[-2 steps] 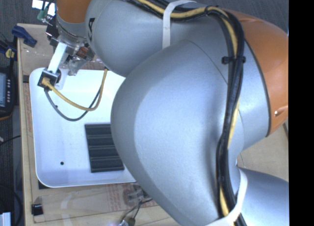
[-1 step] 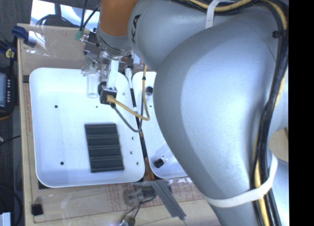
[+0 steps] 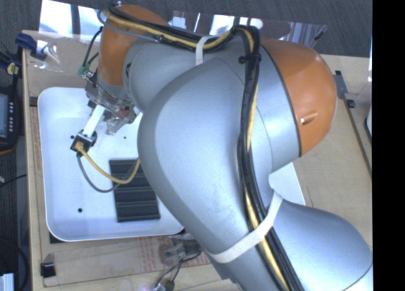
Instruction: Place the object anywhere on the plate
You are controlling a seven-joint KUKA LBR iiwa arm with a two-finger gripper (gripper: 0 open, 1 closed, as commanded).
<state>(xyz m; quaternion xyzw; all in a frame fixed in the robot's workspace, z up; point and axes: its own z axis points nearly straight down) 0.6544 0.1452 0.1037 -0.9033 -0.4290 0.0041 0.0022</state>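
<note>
Arm [image 3: 209, 157] is reaching in from the right and covering most of the bench, with the gripper [image 3: 101, 122] hanging over the upper part of the left bin [image 3: 54, 157]; can't tell whether it's released or clenched. Dark ribbed slab [image 3: 134, 195] is lying flat on that bin's floor, below-right of the gripper and apart from it, with a yellow cable [image 3: 95, 173] looping down beside it.
</note>
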